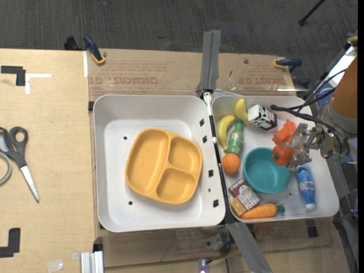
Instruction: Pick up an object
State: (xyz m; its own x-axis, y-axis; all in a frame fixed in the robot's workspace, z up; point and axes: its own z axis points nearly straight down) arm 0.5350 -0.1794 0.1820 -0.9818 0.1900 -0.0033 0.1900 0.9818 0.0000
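My gripper [298, 148] hangs low over the right part of the right bin [325, 209], reaching in from the right edge. Just to its left are a small orange cup [280, 154] and an orange-red toy [285, 131]; whether it touches either is unclear. A teal bowl [266, 172] sits left of the gripper, and a blue bottle [305, 187] lies just below it.
The right bin also holds bananas [227, 124], a green bottle [235, 136], an orange [230, 162], a black-and-white cube [261, 117], a snack packet [244, 194] and a carrot [260, 211]. A yellow divided plate [165, 165] lies in the left bin [108, 152]. Scissors [20, 158] lie far left.
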